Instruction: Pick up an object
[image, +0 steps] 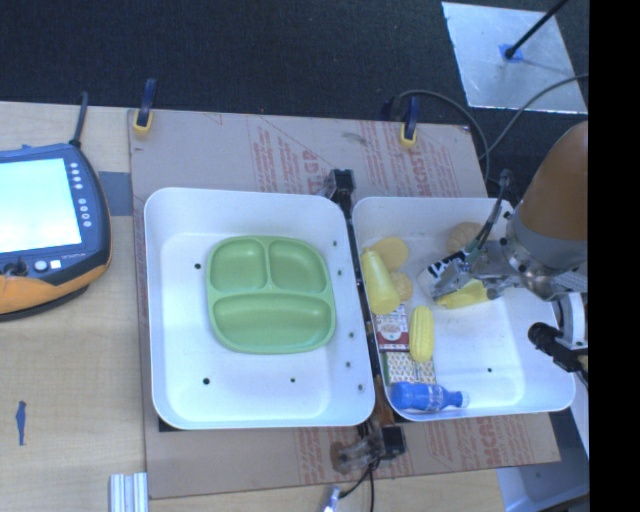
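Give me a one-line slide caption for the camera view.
End effector down in the right bin over a yellow item; green plate in left bin.

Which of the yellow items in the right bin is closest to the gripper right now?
The yellow piece right under the gripper, not the yellow bottle or the corn cob further left.

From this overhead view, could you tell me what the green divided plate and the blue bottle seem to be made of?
Green divided plate: probably moulded plastic, matte, given its uniform colour and soft rounded compartment ridges. Blue bottle: likely clear plastic with a blue label, since a pale see-through end shows; too small to be sure.
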